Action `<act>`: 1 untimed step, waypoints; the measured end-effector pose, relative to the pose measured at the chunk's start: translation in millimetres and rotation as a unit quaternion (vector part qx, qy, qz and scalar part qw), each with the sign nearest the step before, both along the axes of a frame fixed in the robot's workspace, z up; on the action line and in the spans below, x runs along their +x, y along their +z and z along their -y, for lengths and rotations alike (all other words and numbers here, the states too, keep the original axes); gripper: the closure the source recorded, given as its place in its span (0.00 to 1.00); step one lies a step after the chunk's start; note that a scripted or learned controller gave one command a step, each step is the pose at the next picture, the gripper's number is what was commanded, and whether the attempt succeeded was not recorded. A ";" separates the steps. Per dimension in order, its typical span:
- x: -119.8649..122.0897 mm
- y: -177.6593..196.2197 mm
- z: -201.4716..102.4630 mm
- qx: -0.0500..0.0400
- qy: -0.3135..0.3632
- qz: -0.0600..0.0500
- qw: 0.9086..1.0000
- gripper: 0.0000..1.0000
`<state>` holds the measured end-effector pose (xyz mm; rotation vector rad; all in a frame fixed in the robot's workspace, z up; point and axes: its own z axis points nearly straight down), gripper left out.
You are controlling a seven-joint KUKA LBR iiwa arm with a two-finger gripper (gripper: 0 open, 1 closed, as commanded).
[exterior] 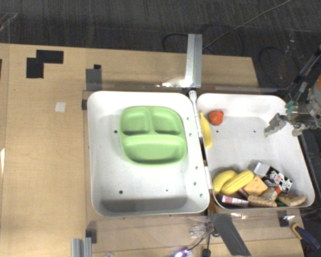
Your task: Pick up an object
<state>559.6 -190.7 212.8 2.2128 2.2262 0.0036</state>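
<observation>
the gripper (287, 123) hangs at the right edge of the right bin (246, 143), over its rim, with nothing between its fingers; they look spread, so it reads as open. this looks like the approach step, before any grasp. below and to its left, in the bin's near corner, lies a pile of toy food (257, 186), yellow pieces and small packets touching one another. apart from them, a red tomato (216, 116) sits near the bin's far left side, just beside a yellow piece (205, 130) against the wall. the left bin (104, 159) holds a green tray (151, 134). the next move calls for swinging over one item, likely the lone tomato, then descending.
</observation>
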 end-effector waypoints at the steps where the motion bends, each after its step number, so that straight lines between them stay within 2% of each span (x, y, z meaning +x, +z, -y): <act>1: 39.3 -104.9 -83.6 0.001 -0.055 -0.001 0.998 0.00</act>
